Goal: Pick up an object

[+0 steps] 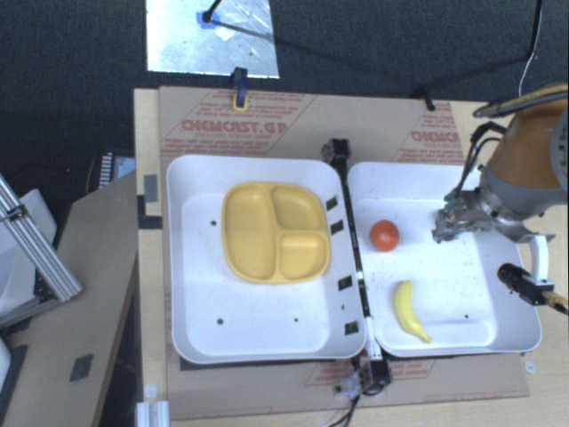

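A small red-orange ball (384,235), like a tomato, lies in the right bin (507,327) near its left side. A yellow banana (410,310) lies nearer the front of the same bin. My gripper (447,223) hangs over the right bin's upper right part, to the right of the red ball and apart from it. The arm's grey body and orange band sit just above it at the frame's right.
The left bin (191,318) bears a yellow three-compartment plate (275,232). A black divider strip (348,247) runs between the bins. Cables and a black fitting (524,283) hang from the wrist at the right bin's right edge.
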Controlling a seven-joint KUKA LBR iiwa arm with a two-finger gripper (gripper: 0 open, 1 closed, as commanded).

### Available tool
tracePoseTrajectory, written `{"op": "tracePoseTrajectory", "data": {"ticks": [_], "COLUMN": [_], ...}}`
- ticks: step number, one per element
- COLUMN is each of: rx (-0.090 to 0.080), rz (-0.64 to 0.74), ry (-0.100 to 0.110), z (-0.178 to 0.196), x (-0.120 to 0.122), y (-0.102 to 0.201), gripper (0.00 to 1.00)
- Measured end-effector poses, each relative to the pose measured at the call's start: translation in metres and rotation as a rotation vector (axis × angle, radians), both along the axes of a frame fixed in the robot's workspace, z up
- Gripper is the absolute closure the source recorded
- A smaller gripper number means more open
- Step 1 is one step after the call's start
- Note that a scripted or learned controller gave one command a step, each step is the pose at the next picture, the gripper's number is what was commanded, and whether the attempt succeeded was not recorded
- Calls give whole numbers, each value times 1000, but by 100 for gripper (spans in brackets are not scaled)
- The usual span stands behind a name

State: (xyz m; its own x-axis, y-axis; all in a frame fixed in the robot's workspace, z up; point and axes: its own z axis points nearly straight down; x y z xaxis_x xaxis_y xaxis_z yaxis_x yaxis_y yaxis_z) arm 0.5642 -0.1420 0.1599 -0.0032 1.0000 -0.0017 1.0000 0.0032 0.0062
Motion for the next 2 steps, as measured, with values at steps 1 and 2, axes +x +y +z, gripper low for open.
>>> {"op": "tracePoseTrajectory", "data": {"ticks": [1,2], "rx": [0,0], "rz": [0,1], "ry": [1,0], "z": [46,85], "x": [-6,-4], "y": [1,1], "gripper": [100,100]}}
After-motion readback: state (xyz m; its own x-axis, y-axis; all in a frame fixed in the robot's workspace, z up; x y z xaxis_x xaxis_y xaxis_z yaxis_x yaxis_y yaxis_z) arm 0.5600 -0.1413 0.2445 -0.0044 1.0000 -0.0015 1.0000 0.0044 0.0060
